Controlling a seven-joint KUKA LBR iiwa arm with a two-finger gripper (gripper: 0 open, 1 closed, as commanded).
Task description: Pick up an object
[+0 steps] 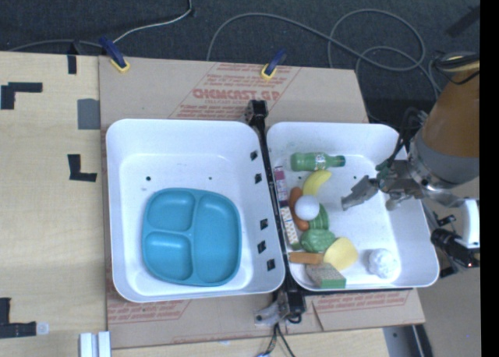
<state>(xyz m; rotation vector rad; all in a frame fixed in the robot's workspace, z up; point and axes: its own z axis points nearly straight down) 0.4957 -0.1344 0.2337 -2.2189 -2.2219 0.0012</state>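
The right bin (405, 223) holds a pile of small items along its left side. Among them are a green bottle (316, 162), a yellow banana (316, 182), a white ball (308, 208), a green leafy item (316, 238) and a yellow rounded piece (341, 254). A white crumpled object (380, 263) lies alone near the front right. My gripper (378, 195) hangs over the middle right of this bin, right of the pile. Its two dark fingers are spread open with nothing between them.
The left bin (125, 153) holds a blue divided plate (191, 236). An orange stick (304, 257) and a brown and green block (327, 276) lie at the right bin's front. A black divider with clips (269, 192) runs between the bins. Cables cross the dark floor behind.
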